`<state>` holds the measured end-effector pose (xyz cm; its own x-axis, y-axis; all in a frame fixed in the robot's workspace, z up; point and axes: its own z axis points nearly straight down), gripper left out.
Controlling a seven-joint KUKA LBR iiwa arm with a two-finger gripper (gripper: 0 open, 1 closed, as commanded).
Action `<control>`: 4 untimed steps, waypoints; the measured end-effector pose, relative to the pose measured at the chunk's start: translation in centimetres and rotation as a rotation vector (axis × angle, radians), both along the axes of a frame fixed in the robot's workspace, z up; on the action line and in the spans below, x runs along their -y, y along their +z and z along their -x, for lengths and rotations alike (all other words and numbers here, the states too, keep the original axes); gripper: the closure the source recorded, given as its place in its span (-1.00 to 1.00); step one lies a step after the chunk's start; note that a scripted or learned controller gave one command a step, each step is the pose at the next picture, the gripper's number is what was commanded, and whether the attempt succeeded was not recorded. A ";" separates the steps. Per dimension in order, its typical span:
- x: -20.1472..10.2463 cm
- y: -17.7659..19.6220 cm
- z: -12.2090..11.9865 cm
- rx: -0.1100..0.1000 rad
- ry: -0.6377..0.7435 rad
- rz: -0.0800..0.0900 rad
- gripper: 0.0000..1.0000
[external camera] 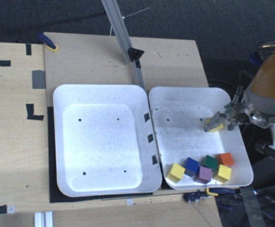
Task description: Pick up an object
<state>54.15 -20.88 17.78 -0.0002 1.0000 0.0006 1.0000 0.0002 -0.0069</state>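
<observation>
The gripper (215,123) hangs over the right bin (184,141) near its 3 o'clock rim, grey metal fingers pointing toward 9 o'clock. A small yellow block (216,128) shows at the fingertips; I cannot tell whether the fingers are pinching it or merely sit over it. The arm (265,86), orange above a grey wrist, enters from 3 o'clock.

Toward 6 o'clock from the gripper, well apart from it, 6 cubes cluster along the bin's lower rim: orange (226,159), green (209,163), blue (191,166), purple (205,174), and 2 yellow, one (176,172) at the row's 9 o'clock end, the other (223,173) under the orange one.

Both bins are shallow smooth white plastic with rounded corners, floors speckled with dark scuffs. The left bin (102,141) sits just beside the right. They rest on a pale wooden bench (14,108).
</observation>
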 end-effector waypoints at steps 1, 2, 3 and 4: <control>-0.2 -6.5 0.1 -0.001 0.001 -0.001 -1.00; -0.3 -8.8 0.2 0.003 0.002 0.001 -1.00; -0.4 -7.7 0.2 0.004 0.002 0.000 1.00; -1.2 -2.7 -0.6 0.010 0.002 0.002 1.00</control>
